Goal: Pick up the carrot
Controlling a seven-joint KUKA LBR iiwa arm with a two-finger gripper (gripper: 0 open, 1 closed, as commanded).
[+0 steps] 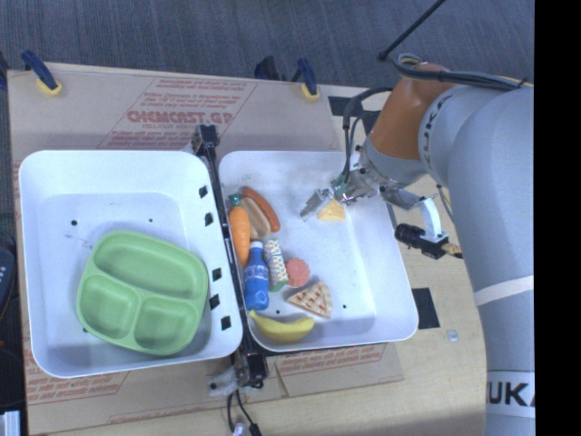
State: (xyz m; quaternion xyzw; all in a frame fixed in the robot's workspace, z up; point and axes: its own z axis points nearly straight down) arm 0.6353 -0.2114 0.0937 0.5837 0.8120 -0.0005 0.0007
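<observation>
The orange carrot (239,231) lies lengthwise against the left wall of the right bin (386,280), next to a hot dog (260,210). My gripper (320,204) hangs low over the upper middle of that bin, about a hand's width to the right of the carrot and apart from it. A yellow cheese wedge (334,212) sits right beside the gripper's tip. Nothing shows between the gripper and the carrot except bare bin floor.
Below the carrot lie a blue bottle (256,282), a striped stick (275,262), a red round piece (298,272), a pizza slice (311,300) and a banana (281,326). A green divided plate (141,291) rests in the left bin (54,189).
</observation>
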